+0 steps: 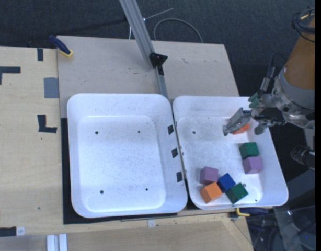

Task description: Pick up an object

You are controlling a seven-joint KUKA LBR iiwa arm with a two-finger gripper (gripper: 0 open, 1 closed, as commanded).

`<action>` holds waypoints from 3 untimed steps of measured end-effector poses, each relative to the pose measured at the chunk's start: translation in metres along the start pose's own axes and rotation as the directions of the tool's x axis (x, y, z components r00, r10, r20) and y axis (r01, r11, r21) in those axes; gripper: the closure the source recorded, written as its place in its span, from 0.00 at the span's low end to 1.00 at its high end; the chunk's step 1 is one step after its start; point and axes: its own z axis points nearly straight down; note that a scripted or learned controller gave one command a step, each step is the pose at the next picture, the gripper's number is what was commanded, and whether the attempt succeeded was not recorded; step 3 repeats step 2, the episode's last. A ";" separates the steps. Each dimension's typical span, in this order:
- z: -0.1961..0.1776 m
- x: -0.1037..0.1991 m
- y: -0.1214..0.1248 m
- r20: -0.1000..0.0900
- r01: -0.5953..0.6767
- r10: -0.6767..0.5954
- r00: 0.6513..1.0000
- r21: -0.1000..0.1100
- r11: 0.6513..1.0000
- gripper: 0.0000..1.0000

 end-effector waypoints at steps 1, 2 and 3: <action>-0.165 0.140 0.013 -0.001 0.007 -0.007 1.000 -0.017 1.000 0.00; -0.106 0.172 0.117 0.003 0.002 -0.002 1.000 -0.004 1.000 0.00; -0.106 0.172 0.117 0.003 0.002 -0.002 1.000 -0.004 1.000 0.00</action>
